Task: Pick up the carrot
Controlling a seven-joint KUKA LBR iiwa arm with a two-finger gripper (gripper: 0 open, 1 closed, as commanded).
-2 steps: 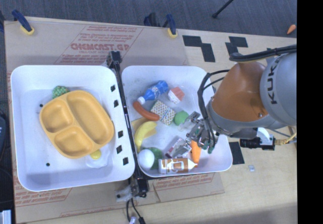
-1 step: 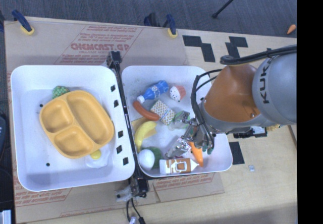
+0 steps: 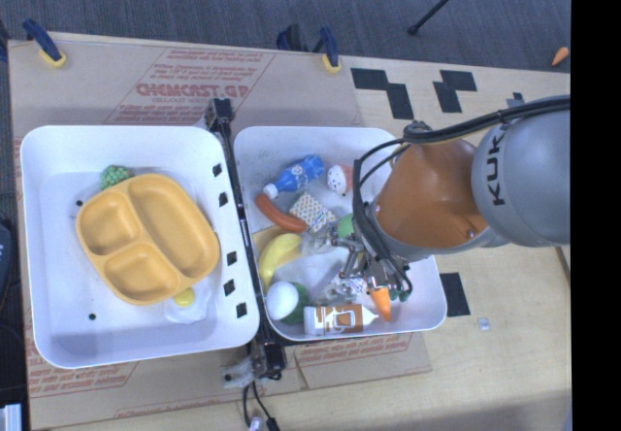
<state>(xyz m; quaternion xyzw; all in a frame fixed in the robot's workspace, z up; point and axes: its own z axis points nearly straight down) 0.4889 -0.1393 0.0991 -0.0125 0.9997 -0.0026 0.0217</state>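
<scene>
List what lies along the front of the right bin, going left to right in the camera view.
Yellow banana → white egg → white bottle with brown label → carrot, just under the gripper.

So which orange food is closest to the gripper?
The small carrot, right beside the gripper near the right bin's front wall. The hot dog lies farther back.
</scene>
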